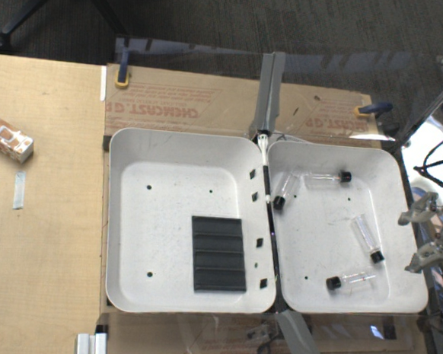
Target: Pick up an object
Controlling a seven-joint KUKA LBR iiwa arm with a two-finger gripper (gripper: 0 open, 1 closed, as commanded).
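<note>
The jaws hang at the far right, just outside the right-hand rim of the right bin. Their two metal tips stand apart, one above the other in the camera view, with nothing between them. Nearest to them inside that bin lies a clear vial with a black cap, slanted, cap toward the near rim. Just below it a second capped vial lies almost level, its cap pointing left. A third vial rests near the far rim with its cap to the right, well apart from the first two. A fourth vial lies against the bin's left wall, cap toward the near side. Across the divide, the left bin holds a black ribbed block, flat on the floor toward the near right corner. Both bins sit on a sheet of brown cardboard, held at the back by two clamps. On the wooden surface to the left lie a small orange and white box and, just below it, a thin pale strip.
</note>
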